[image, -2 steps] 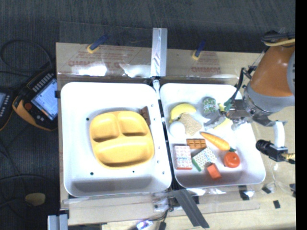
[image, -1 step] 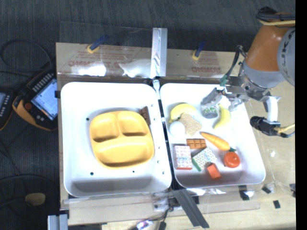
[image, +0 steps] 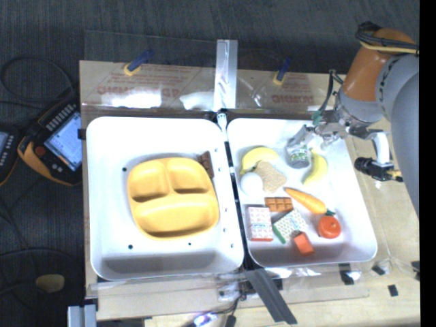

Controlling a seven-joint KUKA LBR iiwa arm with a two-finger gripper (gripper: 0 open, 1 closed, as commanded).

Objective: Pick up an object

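Over the right bin point(image: 364, 240), your gripper point(image: 298, 150) hangs above the far end, beside a banana point(image: 315, 169); you cannot tell its grip. Near the front wall, a tomato point(image: 329, 226) sits beside a carrot point(image: 306, 199).

arm point(image: 402, 80) cut off at right; pincer point(image: 298, 148) blurred

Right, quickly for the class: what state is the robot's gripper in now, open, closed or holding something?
Gripper: over the right bin's far end; open or shut cannot be told.

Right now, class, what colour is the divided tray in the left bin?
Yellow: the divided tray shows best in the camera view.
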